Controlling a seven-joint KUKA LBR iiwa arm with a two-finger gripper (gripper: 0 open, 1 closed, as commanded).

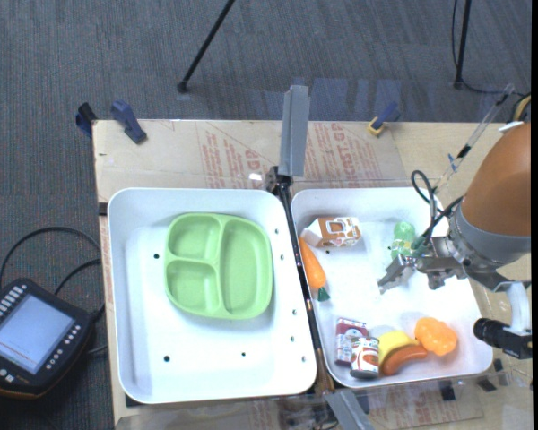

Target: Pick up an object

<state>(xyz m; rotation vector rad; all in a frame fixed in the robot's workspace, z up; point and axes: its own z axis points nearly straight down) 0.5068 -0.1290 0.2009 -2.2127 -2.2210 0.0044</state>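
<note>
1. The end effector (pixel 411 271) hangs over the middle of the right bin (pixel 377 202), right of centre in the frame. Its fingers look spread apart with nothing between them, so it reads as released and holding nothing.

2. Nearest candidate is the small green object (pixel 403 233), just above the end effector in the frame and close to it. It looks translucent, rounded and bottle-like, but it's too small to say more. Probably slippery and prone to roll.

3. Other options in the same bin:
   - an orange carrot (pixel 313 265) lying along the left wall
   - a small carton (pixel 334 232) near the upper left corner
   - a red-and-white packet (pixel 350 340) and a can (pixel 367 356) at the lower edge
   - a yellow banana (pixel 394 341) touching a sausage (pixel 403 359)
   - an orange lumpy fruit (pixel 436 336) at lower right

4. To do this grab well, the arm should probably:
   - centre the fingers over one object with bare bin floor on both sides
   - close across the narrow width
   - stay away from the crowded lower cluster, where a finger could land on a neighbour

5. The carrot sits tight against the wall, so there's likely no room for a finger there.

6. The left bin (pixel 134 240) holds a green divided tray (pixel 220 264), well apart from the action.
</note>
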